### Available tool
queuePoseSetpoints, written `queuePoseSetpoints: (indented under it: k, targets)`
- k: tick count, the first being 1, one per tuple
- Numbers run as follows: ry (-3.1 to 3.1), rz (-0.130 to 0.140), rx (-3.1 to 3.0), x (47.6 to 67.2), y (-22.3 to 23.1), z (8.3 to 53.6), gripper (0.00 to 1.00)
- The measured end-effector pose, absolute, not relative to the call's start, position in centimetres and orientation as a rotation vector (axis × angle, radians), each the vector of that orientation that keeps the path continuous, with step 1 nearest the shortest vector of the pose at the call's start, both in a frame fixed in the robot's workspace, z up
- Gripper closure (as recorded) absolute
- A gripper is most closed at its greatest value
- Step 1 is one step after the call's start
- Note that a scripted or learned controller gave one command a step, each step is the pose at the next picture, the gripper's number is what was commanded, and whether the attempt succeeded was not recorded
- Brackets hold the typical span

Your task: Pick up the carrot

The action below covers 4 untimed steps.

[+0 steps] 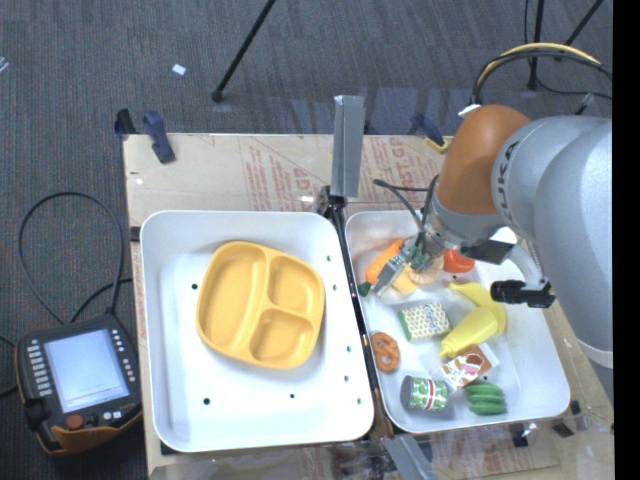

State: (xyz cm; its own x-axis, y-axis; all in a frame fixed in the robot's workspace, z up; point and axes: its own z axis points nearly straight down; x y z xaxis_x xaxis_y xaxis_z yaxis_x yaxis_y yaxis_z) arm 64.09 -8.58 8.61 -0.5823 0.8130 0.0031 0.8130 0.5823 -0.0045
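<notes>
The carrot (383, 261) lies in the upper left part of the right bin (556, 368), close to the wall shared with the left bin (160, 318), its green end pointing down-left. The gripper (420, 254) hangs just beside it, at its right end; whether the gripper is clenched or released I cannot tell.

Nearest the camera in the right bin are a small can (424, 393), a green pea pod (485, 398) and a red-and-white packet (466, 366). Behind them lie a pretzel (385, 349), a yellow wedge-shaped toy (474, 330) and a green-patterned box (424, 320). Further back, a small red piece (459, 261) sits right of the gripper.

In the left bin a yellow divided plate (262, 304) rests near the middle.

On the floor at the left, off the surface (230, 173), sits a control pendant (78, 376) with a screen.
</notes>
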Motion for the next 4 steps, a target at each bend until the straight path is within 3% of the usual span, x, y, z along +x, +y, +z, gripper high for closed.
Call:
queuePoseSetpoints:
  k: [1,2,3,4]
  targets:
    - [-2.794,0.006,-1.424,64.2,-8.4,9.4,1.0]
    - [-2.79,-0.006,-1.464,63.3,-6.0,24.9,1.0]
    - [-2.78,0.003,-1.457,63.1,-5.9,24.2,0.0]
    - [-2.858,0.005,-1.287,63.2,-2.7,18.3,0.0]
